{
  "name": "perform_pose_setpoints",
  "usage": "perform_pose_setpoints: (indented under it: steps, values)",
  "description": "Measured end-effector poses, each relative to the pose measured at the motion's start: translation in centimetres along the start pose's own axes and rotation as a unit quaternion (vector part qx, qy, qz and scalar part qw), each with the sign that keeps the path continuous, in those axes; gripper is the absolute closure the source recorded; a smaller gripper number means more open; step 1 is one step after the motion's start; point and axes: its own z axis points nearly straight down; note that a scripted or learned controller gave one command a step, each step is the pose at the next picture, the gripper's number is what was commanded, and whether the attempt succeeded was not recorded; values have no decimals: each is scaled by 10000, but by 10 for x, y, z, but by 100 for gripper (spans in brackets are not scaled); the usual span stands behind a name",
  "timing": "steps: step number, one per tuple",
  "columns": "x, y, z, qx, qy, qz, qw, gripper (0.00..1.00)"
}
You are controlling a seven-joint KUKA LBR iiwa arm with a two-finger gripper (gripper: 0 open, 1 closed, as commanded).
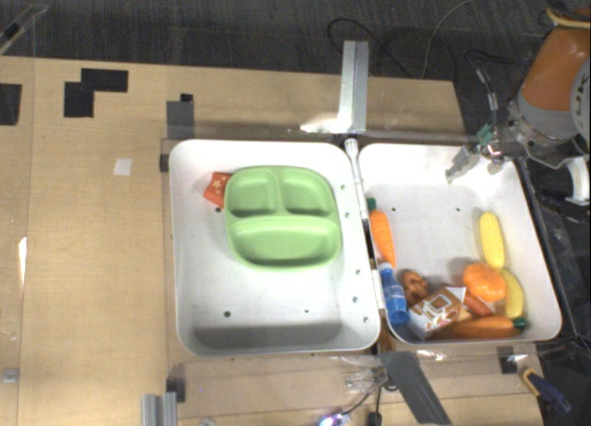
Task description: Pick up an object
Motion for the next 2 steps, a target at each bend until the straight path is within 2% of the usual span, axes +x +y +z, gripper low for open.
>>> perform_pose_setpoints:
  steps: [1,2]
  values:
    - [-3,-24,34,-1,5,-2022,9793,0]
    - [0,-35,28,-13,1,-4864,8737,0]
